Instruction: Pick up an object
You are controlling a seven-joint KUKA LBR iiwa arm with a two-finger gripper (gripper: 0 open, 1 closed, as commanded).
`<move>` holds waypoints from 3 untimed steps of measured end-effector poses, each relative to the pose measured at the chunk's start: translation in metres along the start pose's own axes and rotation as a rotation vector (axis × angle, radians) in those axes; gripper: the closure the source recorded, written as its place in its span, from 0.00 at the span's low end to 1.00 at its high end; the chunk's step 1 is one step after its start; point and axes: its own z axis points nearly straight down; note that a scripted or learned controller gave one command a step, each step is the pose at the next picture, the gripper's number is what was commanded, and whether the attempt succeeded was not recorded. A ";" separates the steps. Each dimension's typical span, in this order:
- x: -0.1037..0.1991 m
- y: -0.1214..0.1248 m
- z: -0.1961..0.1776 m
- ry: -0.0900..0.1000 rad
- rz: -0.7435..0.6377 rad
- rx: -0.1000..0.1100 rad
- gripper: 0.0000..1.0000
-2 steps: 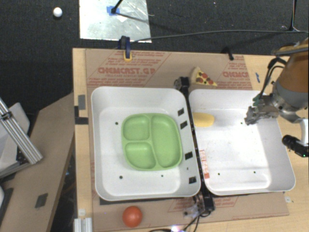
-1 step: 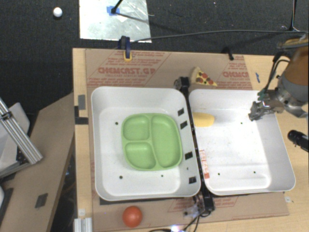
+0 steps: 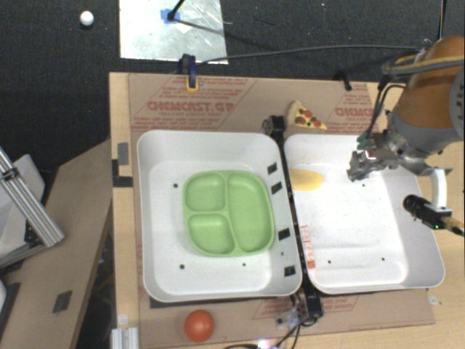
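Closest to me, an orange ball (image 3: 198,325) is sitting on the tabletop (image 3: 87,217) just in front of the left bin (image 3: 156,267), outside its rim. A small tangle of wires and a black clip (image 3: 305,313) are lying at the front of the seam between the two bins.

Moving back, I am seeing a green divided tray (image 3: 227,212) lying flat in the middle of the left bin, its three compartments facing up. The right bin (image 3: 378,267) is sitting beside it, touching along the black-clipped seam. In that right bin, near its back left corner, a flat yellow object (image 3: 307,179) is lying on the white floor; that is the only thing I can pick out in there.

The hand (image 3: 359,167) is hanging over the back part of the right bin, to the right of the yellow object and clearly apart from it. It is pointing down and reads as a dark cluster from here, so I cannot tell how wide it is standing, and I am seeing nothing between its tips. The grey arm with its orange band (image 3: 429,100) is reaching in from the right.

Farther back, a toy pizza slice (image 3: 306,116) is resting on the brown board (image 3: 218,100) just behind the right bin's back rim. Beyond that, a blue and yellow clamp (image 3: 189,71) is gripping the board's far edge, with a shiny sheet (image 3: 145,27) and a small white ball (image 3: 87,18) on the dark floor.
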 end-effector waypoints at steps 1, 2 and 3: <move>0.046 -0.004 0.005 -0.001 0.001 0.001 1.00; 0.108 -0.004 0.008 0.000 0.000 0.002 1.00; 0.156 -0.008 0.013 -0.001 0.002 0.002 1.00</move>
